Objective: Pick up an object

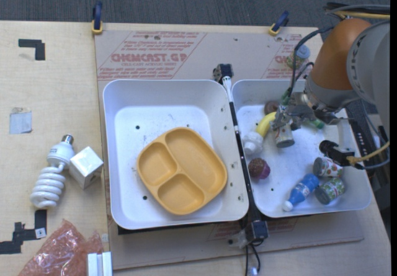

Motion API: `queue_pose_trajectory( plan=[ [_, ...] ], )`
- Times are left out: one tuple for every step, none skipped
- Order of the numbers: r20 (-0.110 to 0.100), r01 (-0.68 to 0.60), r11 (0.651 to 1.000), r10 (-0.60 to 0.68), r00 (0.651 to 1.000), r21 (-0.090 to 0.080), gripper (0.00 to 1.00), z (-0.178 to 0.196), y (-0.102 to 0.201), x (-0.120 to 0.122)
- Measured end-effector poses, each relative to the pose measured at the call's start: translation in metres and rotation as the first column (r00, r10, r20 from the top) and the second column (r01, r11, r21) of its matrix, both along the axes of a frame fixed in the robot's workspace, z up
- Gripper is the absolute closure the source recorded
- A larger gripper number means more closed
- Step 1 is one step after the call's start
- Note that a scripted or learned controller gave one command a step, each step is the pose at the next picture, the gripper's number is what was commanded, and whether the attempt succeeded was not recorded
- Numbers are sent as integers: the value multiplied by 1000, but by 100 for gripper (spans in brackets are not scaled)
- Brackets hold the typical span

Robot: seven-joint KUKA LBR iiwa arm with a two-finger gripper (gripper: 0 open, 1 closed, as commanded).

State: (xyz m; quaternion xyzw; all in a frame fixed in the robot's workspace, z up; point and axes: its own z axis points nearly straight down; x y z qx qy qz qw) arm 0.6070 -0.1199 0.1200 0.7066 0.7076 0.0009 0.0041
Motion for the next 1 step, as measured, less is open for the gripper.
queue_pose_trajectory(
  plan=[
    [-5,-1,1000,1,1000,3,100,117,26,-19]
  ],
)
